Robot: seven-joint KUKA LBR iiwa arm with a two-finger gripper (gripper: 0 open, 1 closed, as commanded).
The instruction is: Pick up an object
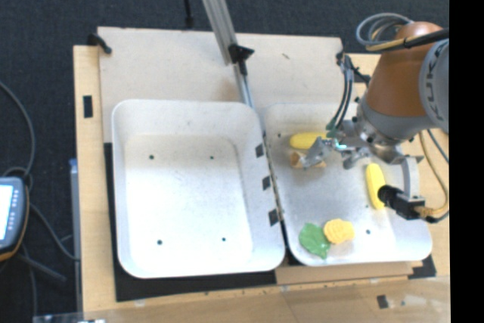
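The gripper [316,156] hangs low in the right bin [333,197], reaching leftward from the orange-banded wrist, and its tip sits over a small tan object [297,159] near the bin's upper left area. A yellow piece [304,140] lies just beyond the tip, touching or nearly touching the tan one. The view is too coarse at this spot to tell whether the gripper is released or clenched, or whether anything sits inside it, so no hold can be claimed.

Behind the gripper, under the wrist, a long yellow object [373,184] lies near the bin's right side. Further back and toward the near rim rest a round yellow-orange object [338,231] and a green leafy piece [313,239], touching each other and well apart from the gripper. The left bin [189,185] lies across the divider from the tip.

The step in hand looks like the grasp attempt itself, at the bottom of the descent. The next move probably calls for a firm closure on the tan piece, then a straight lift clear of the yellow neighbour.
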